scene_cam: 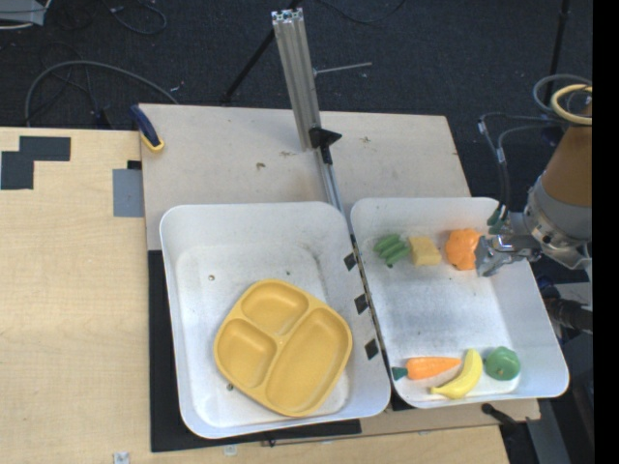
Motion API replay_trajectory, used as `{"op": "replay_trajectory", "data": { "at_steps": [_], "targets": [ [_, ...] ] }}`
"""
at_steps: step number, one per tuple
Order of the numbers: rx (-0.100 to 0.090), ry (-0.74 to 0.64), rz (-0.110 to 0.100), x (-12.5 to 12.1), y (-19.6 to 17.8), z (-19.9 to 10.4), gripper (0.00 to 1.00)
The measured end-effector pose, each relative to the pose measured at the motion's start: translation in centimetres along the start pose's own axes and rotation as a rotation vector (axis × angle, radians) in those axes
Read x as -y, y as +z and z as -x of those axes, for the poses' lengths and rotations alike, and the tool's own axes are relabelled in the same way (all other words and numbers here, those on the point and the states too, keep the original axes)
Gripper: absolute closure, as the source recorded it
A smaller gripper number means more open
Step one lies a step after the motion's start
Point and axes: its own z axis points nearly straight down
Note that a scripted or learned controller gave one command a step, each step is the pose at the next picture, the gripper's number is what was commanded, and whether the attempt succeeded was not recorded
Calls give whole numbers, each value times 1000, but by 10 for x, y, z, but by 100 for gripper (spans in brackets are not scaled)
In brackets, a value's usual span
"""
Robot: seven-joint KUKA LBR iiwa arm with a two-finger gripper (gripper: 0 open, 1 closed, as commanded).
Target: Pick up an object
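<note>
Nearest: carrot [431, 366], banana [460, 378] and green ball [501, 362] along the right bin [455, 303] front edge, all untouched. Farther back, hand [491, 252] low beside the orange [462, 248]; grip state impossible to tell. Nothing lifted yet; whole pick remaining.

A robotics lab: black cables [77, 71] are trailing over dark carpet behind the plywood bench [387, 153], and a bare aluminium post [298, 80] is standing at its back edge.

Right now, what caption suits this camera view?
Grey robot arm's gripper beside a round orange toy fruit in the right white bin.
</note>
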Motion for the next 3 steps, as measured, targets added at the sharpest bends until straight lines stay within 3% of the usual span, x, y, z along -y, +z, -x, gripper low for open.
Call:
{"op": "replay_trajectory", "data": {
  "at_steps": [2, 3],
  "targets": [
    [-4, -5, -7, 3, -17, -104, 100],
    [-3, -3, -9, 14, -6, -155, 100]
  ]
}}
